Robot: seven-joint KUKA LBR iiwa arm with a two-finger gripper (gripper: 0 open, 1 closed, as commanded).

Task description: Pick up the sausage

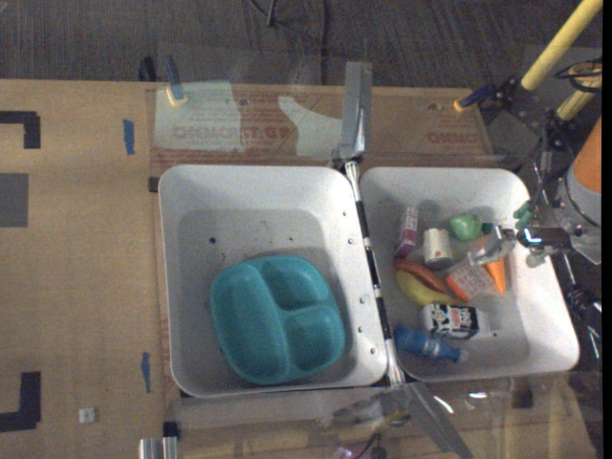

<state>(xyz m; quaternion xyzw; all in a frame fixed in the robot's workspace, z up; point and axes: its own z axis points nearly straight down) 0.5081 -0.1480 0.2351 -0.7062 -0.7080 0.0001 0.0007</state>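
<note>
I am hovering my claw (499,248), grip unreadable, beside the sausage (422,274) wedged under clutter leftward.

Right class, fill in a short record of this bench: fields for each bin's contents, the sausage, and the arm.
left bin: teal divided tray
right bin: pile of toy food, with blue bottle, milk carton, banana, green fruit
sausage: reddish, lying along the banana
gripper: low over the pile, near the carrot

Arm (585,199) enters from right; gripper (492,249) lowered.
</note>
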